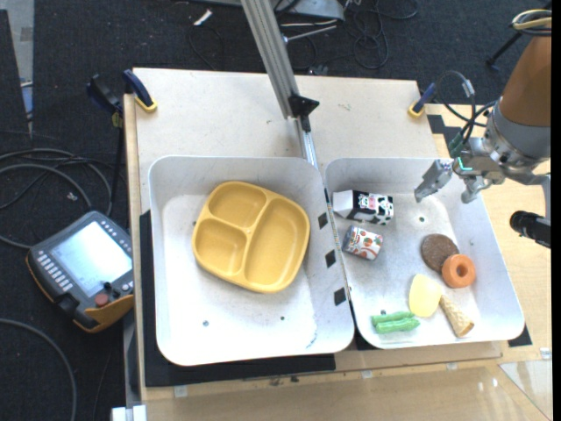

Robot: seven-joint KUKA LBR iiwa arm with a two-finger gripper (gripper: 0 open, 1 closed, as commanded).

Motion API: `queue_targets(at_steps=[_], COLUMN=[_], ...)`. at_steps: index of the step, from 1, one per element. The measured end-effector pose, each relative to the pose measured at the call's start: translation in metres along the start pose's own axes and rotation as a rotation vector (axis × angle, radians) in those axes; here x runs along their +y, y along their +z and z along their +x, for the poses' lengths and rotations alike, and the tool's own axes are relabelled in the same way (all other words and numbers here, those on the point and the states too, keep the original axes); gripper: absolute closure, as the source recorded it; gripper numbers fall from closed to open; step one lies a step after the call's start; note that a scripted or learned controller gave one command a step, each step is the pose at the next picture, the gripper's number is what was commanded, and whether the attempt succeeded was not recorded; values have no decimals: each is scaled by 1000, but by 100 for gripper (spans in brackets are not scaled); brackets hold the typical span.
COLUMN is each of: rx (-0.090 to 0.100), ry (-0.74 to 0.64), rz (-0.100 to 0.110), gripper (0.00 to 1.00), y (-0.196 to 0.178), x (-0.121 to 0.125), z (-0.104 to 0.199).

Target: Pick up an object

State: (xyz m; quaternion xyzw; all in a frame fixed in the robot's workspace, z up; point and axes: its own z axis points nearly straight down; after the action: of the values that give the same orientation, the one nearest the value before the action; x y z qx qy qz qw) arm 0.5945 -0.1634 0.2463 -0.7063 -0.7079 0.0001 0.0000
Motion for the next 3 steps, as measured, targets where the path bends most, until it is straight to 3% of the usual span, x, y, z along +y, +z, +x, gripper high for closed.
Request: queue_targets(at_steps=[2, 3], rx=[1, -1], ry=[3, 2], rz=[7, -1], gripper=[0, 0], y=[123, 152], x=[-8, -7], z=[6, 6])
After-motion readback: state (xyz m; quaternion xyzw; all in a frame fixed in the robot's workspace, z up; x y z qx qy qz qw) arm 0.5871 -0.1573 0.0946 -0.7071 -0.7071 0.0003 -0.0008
